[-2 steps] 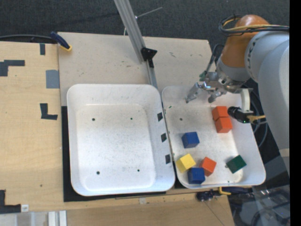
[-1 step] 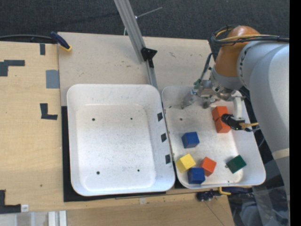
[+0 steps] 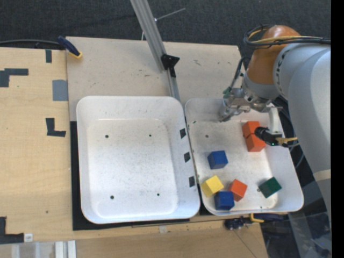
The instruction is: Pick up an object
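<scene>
The end effector (image 3: pixel 232 107) hangs over the far end of the right bin (image 3: pixel 204 112), on bare floor with no block under it. It is small and partly blurred here, so I cannot tell how it is set; nothing shows in its grasp.

Taking the right bin as the landmark, every candidate object lies inside it. The tall orange block (image 3: pixel 252 136) sits nearest the end effector, just toward the near side and by the bin's right wall. A blue cube (image 3: pixel 217 159) rests around the bin's middle. At the near end are a yellow cube (image 3: pixel 213 185), a second blue cube (image 3: pixel 224 200) close against it, a small orange cube (image 3: pixel 238 188) just beside those two, and a green cube (image 3: pixel 270 187) toward the right wall. The left bin (image 3: pixel 86 112) lies alongside the right bin.

This looks like the approach step, with no object yet chosen. The next move probably calls for shifting toward the near side, over the tall orange block or the lone blue cube, then descending squarely; the clustered three leave little room.
</scene>
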Tool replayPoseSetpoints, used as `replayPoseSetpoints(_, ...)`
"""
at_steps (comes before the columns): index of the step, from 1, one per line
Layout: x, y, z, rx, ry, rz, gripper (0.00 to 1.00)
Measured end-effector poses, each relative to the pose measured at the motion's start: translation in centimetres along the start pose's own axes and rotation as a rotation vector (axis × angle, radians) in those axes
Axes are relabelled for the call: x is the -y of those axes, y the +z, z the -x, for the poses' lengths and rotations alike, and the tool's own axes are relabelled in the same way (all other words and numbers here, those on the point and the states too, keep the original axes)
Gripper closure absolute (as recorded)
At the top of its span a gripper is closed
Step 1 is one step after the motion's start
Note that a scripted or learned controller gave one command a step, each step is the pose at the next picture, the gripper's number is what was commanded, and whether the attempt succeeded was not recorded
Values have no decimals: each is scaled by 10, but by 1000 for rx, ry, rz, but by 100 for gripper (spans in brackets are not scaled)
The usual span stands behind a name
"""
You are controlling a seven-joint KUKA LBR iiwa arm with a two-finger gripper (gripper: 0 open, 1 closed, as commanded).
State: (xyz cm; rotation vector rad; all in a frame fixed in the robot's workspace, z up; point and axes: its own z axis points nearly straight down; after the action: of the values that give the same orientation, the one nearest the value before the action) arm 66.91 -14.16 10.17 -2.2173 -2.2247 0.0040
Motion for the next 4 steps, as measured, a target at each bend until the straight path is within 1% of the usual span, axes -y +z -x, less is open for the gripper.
replayPoseSetpoints(1, -1, -50, -11, -1, 1, 7, 100)
replayPoseSetpoints(2, -1, -114, -11, 0, 2, 8, 100)
replayPoseSetpoints(3, -2, -161, -12, 0, 2, 7, 100)
replayPoseSetpoints(4, 24, -151, -66, -3, -2, 0, 100)
